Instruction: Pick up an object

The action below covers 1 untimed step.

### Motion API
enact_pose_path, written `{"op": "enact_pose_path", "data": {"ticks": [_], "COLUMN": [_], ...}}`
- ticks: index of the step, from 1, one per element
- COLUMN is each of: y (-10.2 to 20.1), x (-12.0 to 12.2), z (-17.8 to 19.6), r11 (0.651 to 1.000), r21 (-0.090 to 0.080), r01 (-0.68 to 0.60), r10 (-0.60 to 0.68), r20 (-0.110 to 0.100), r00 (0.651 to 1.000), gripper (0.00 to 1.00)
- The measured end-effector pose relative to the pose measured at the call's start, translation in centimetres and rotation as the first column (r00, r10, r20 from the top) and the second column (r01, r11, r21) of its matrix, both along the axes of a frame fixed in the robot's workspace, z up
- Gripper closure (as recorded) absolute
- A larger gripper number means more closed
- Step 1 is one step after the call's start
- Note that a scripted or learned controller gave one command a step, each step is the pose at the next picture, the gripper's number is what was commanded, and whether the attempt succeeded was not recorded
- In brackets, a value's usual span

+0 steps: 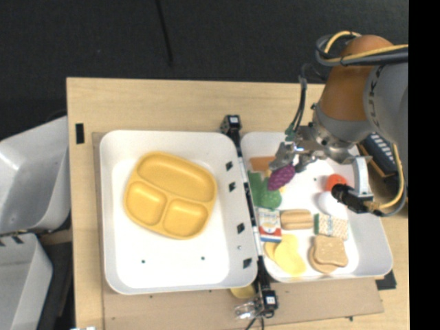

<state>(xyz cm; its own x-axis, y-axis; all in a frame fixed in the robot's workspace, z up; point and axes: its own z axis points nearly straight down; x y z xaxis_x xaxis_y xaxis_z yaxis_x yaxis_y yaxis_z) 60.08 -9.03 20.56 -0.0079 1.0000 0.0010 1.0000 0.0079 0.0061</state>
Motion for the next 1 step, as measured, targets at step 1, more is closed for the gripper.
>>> {"op": "enact_pose_path", "data": {"ticks": [1], "y": [9.39], "x": [-0.29], "z": [2.18], "r11": [1.0], "r21": [-0.001], "r01": [-0.002], "r10": [0.002], "r20": [-0.002], "r00": [1.0], "gripper": [1.0]}}
